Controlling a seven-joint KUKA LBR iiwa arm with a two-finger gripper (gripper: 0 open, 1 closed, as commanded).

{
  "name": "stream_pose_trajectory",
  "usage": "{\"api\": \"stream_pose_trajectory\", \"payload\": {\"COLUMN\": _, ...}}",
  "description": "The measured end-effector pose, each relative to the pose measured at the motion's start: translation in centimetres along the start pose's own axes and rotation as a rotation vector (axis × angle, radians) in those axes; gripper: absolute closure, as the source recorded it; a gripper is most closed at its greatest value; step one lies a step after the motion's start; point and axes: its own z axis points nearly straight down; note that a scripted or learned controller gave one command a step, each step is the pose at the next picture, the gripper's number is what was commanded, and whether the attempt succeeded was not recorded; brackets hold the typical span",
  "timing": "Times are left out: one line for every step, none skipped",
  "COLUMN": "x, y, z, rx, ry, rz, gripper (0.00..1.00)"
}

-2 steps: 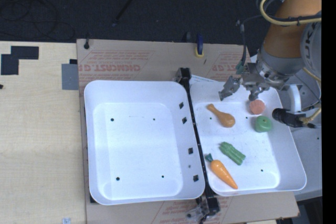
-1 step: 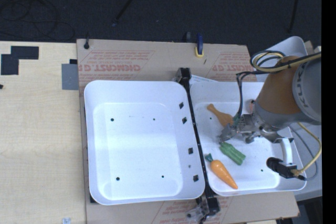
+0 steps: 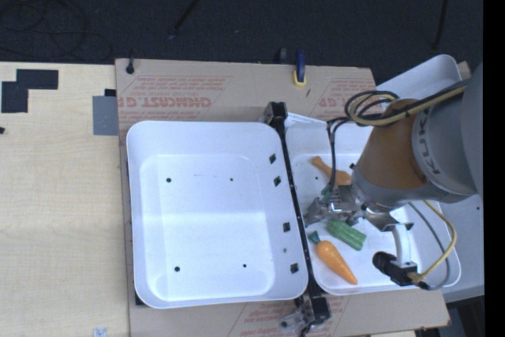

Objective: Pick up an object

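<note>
The grey arm with its orange band reaches in from the right and hangs over the right bin, covering much of that bin's floor and far side. Its yellow and black cables loop above the wrist and trail down past the bin's near right corner. The hand sits low inside the right bin, near the divider between the two bins; whether it is spread or pressed together cannot be told, since the wrist and dark metal parts blur together there.

Just below the hand lies a green ribbed object, tilted, and beside it toward the near edge an orange carrot-shaped toy. A tan-orange piece pokes out from behind the arm, mostly hidden. A small teal bit lies by the divider, too small to name.

The left bin shows its bare white floor. Both bins rest on a cardboard sheet on the bench.
</note>
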Motion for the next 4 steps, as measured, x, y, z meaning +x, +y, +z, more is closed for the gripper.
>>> {"api": "stream_pose_trajectory", "payload": {"x": -2.6, "y": 6.7, "z": -10.1, "rx": -0.013, "ry": -0.005, "rz": 0.001, "gripper": 0.0}}
{"api": "stream_pose_trajectory", "payload": {"x": -4.2, "y": 9.5, "z": 0.1, "rx": -0.003, "ry": -0.002, "rz": 0.0, "gripper": 0.0}}
{"api": "stream_pose_trajectory", "payload": {"x": -4.2, "y": 9.3, "z": -1.2, "rx": -0.001, "ry": -0.001, "rz": 0.0, "gripper": 1.0}}
{"api": "stream_pose_trajectory", "payload": {"x": -2.1, "y": 5.1, "z": -6.1, "rx": 0.0, "ry": 0.0, "rz": 0.003, "gripper": 1.0}}
